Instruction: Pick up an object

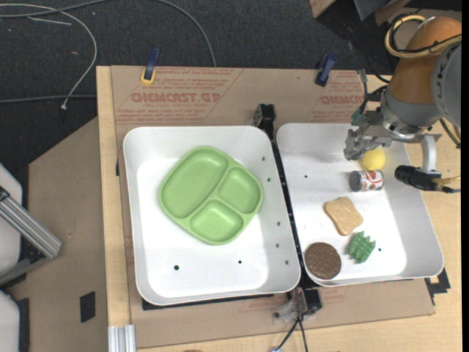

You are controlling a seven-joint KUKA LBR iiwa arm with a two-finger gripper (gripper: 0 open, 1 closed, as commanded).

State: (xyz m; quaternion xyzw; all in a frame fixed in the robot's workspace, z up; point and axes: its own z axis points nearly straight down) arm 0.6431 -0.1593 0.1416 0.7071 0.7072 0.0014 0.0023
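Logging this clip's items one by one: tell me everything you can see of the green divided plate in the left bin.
The green divided plate is pale green, smooth and plastic-looking, a rounded square with three compartments: one long, two smaller. It lies flat, turned at an angle, near the middle of the left bin, resting on the white floor. Nothing sits in it or touches it.

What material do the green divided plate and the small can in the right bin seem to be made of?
The green divided plate looks like moulded plastic with a smooth, matte finish: even colour, rounded compartment edges. The small can seems to be metal, judging by its grey end, with a red and white printed label; it could also be a plastic toy.
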